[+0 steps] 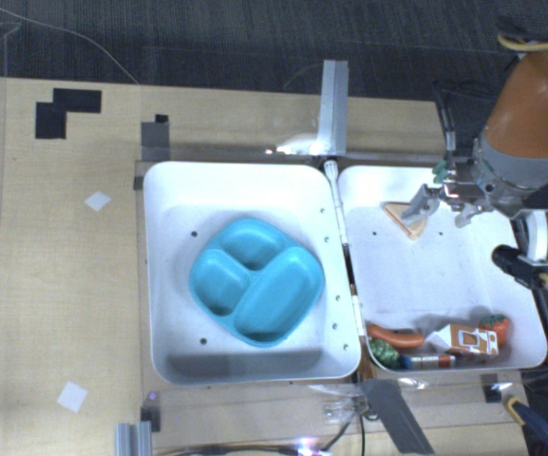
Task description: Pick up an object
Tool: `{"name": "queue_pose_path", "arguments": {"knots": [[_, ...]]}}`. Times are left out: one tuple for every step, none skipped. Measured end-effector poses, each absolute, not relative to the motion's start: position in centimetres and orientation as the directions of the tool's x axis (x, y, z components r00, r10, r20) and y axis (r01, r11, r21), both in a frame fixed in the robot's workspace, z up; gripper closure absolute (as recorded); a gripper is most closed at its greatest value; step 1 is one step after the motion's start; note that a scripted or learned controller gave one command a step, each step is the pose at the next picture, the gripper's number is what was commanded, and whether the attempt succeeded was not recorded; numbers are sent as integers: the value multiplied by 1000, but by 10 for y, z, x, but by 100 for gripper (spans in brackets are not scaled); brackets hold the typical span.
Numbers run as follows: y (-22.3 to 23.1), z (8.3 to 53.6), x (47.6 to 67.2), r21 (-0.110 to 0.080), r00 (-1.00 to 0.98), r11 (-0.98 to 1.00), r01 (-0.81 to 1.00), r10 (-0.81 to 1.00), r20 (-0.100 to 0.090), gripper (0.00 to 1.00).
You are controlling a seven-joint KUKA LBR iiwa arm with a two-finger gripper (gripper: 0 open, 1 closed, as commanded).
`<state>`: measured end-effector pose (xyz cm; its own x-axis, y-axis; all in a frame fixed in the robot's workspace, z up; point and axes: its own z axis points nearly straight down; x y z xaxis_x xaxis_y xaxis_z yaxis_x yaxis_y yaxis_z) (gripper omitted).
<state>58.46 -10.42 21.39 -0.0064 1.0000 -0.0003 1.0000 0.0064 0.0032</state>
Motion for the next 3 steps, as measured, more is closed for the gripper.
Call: {"name": "queue_pose_path", "arguments": {"knots": [[-115, 243, 636, 7, -33, 33, 999, 999, -1, 0], [-124, 148, 609, 1, 300, -300, 954, 954, 0, 0], [-112, 118, 671, 6, 103, -103, 995, 995, -1, 0]]}}
